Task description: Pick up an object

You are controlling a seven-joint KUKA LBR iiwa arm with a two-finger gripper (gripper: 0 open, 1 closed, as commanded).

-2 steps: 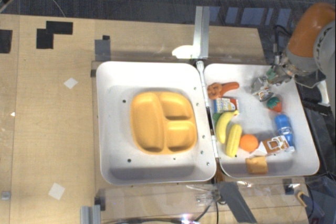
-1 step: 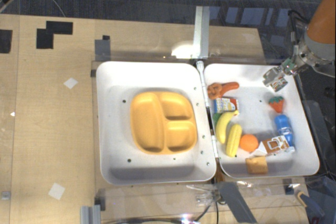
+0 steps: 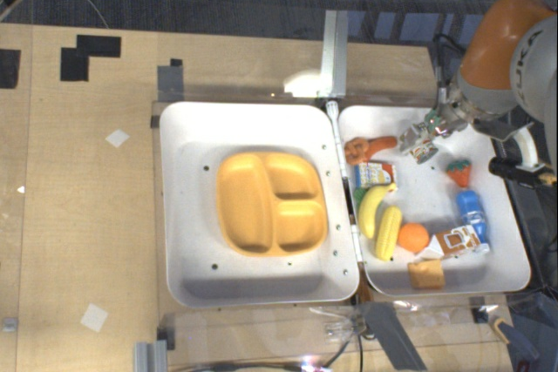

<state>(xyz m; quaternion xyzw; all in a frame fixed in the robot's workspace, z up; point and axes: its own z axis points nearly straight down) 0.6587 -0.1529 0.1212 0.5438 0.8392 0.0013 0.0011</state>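
Near edge first: bread slice [image 3: 426, 274] sits at the near rim of the right bin [image 3: 514, 270], an orange [image 3: 414, 237] just behind it, and a small carton [image 3: 462, 240] lying to the right. Left side of that bin has a banana [image 3: 370, 209] and a corn cob [image 3: 388, 232] touching side by side, a little boxed item [image 3: 372, 176] behind them, and a brown-orange toy [image 3: 367, 149] at the far left. Blue bottle [image 3: 471, 213] and a strawberry-like piece [image 3: 460, 173] sit to the right.

Progress: nothing lifted yet, by my read. The claw [image 3: 422, 138] hangs over the far part of the right bin, between the brown-orange toy and the strawberry. Too small and cluttered to say whether it is released or clenched; cannot tell. No item visibly in it. Everything pickable lies in the bin, so descent, grasp and lift all remain.

Left bin [image 3: 174, 213] carries a yellow divided tray [image 3: 270, 202] in the middle.

Surface: pale wood desk [image 3: 78, 213] with black tape marks [image 3: 90, 53] at the far left, metal brackets at the bin corners, dark carpet beyond, cables at the near edge
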